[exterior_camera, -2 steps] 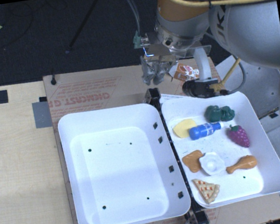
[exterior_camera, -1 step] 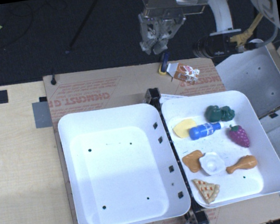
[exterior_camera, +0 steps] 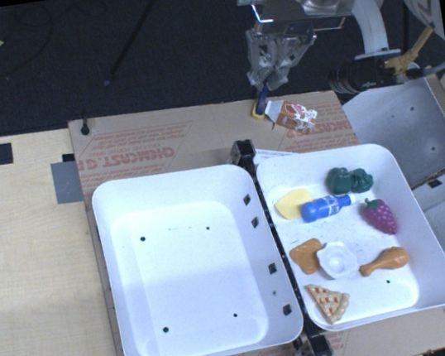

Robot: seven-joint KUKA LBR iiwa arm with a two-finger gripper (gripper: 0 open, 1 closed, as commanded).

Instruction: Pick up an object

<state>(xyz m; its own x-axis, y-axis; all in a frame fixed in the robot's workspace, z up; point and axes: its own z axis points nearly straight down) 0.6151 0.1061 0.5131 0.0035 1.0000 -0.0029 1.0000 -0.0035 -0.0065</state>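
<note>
Nothing is lifted yet: your left bin (exterior_camera: 114, 232) lies bare, while the right bin (exterior_camera: 408, 185) holds the blue bottle (exterior_camera: 324, 208), grapes (exterior_camera: 380, 216) and drumstick (exterior_camera: 384, 261). Your gripper (exterior_camera: 270, 73) hangs high behind both bins; whether it's parted I cannot tell. Next, bring it down over one piece.

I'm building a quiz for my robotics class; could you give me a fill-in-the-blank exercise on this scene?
1. The blue bottle lies in the ____ bin as the camera sees it.
2. The grapes are ____ in colour.
3. The gripper is above the cardboard, ____ both bins.
4. The yellow piece lies just ____ of the blue bottle in the camera view.

Missing words: right; purple; outside; left
</note>
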